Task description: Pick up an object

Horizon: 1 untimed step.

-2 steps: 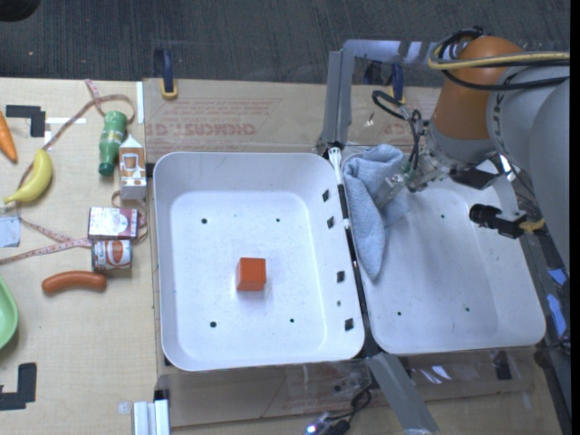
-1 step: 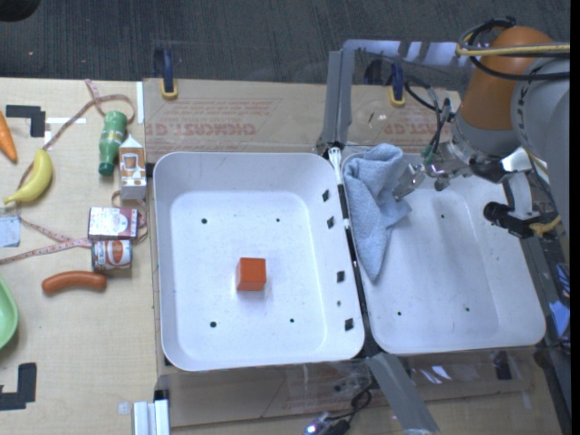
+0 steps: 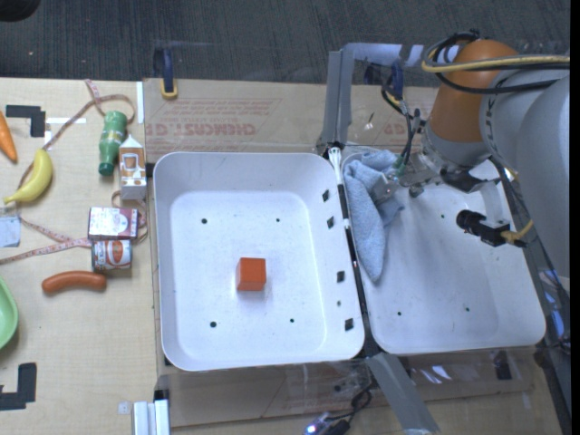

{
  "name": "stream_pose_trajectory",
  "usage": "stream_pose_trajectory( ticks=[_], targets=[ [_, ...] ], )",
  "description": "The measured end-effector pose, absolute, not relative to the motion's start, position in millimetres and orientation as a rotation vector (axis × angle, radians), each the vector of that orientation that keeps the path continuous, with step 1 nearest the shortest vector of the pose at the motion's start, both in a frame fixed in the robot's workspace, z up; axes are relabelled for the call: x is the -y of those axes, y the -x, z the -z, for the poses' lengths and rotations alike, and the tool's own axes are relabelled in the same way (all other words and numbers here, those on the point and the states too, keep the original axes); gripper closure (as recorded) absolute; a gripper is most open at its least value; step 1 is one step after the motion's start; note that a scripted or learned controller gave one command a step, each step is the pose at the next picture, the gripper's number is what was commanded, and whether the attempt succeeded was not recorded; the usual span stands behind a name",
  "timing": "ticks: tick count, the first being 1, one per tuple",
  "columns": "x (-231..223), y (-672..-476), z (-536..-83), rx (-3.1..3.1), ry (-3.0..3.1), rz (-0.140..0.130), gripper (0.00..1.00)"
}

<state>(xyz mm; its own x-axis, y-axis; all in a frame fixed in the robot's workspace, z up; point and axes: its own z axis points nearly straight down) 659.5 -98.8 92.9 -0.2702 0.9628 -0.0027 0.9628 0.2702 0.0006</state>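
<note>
Far left, on the bench [image 3: 72, 352] beside the bins: an orange carrot [image 3: 7, 139] at the edge, a yellow banana [image 3: 32, 178] below it, a green plate [image 3: 4, 314] cut off by the frame lower down. A little further in, a green bottle [image 3: 111, 140] lying above a small carton [image 3: 132, 172], then a pink-and-white box [image 3: 113, 222], a can [image 3: 112, 255] on its side just under that, and a reddish sausage [image 3: 74, 283] nearest the front. A measuring tape [image 3: 56, 127] looped among them.

Next, the left bin [image 3: 181, 179] – holding one orange-red cube [image 3: 252, 274], sitting flat a little below the middle of the floor, well apart from every wall.

Then the right bin [image 3: 453, 279], with a blue-grey cloth [image 3: 367, 211] bunched along its left wall, draped from the back corner down toward the middle of that side.

Over the cloth's upper end, the gripper [image 3: 399, 176] – low in the bin's back left part, touching or just above the folds. Whether closed, spread, or clamped on the fabric: cannot tell from this angle. Above and to the right, the orange band [image 3: 476, 66] and the grey arm [image 3: 544, 125] reaching in.
</note>
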Motion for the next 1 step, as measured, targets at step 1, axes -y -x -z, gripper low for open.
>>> stream_pose_trajectory(
  ticks=[1],
  targets=[
    [98.9, -659.9, -101.5, -2.503, -1.894, 0.003, 1.0]
  ],
)
